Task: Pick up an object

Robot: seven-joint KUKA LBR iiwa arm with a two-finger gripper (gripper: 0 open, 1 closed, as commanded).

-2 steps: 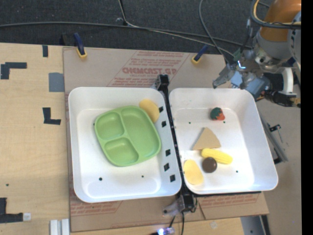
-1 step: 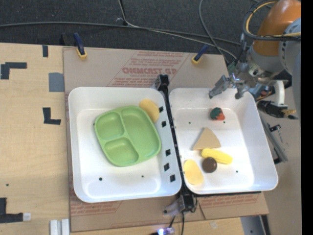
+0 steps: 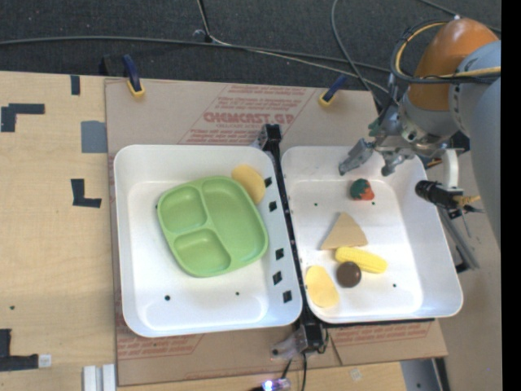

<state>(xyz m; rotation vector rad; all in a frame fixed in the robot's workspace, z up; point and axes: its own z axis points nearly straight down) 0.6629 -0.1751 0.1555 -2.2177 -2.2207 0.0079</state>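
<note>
Yellow slice (image 3: 321, 287) sits nearest — red-green fruit (image 3: 361, 190) lies just below the spread tool (image 3: 371, 163).

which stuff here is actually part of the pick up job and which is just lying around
For the job:
- tool, fingers spread, above the right bin
- tomato, nearest to it
- wedge, corn, brown ball, yellow piece
- lemon and green tray in the left bin

Lying about:
- clamps
- cables
- cardboard

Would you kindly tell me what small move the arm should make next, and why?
Probably lower the gripper slightly onto the small red and green object: it hangs open just above it, near the right bin's far wall, holding nothing.
</note>
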